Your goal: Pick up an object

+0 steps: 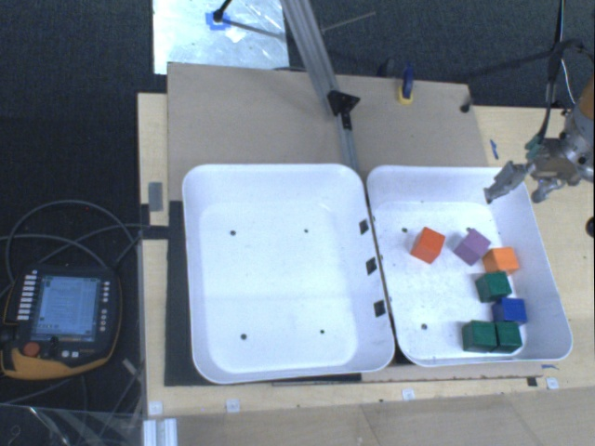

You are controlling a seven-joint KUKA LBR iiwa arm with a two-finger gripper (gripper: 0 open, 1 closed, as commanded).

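My gripper [519,190] hangs over the far right corner of the right bin [409,186], fingers apart and nothing between them. Inside that bin lie several blocks. An orange cube [428,245] and a purple cube [472,246] sit near the middle, below and left of the gripper. Along the right wall run a smaller orange block [501,260], a green block [493,286], a blue block [509,310] and a pair of green blocks [491,335] at the front corner.
The left bin [200,249] adjoins the right one. A slanted metal pole [311,40] ends at a black clamp behind the bins. A teach pendant [60,321] with cables lies on the floor at far left.
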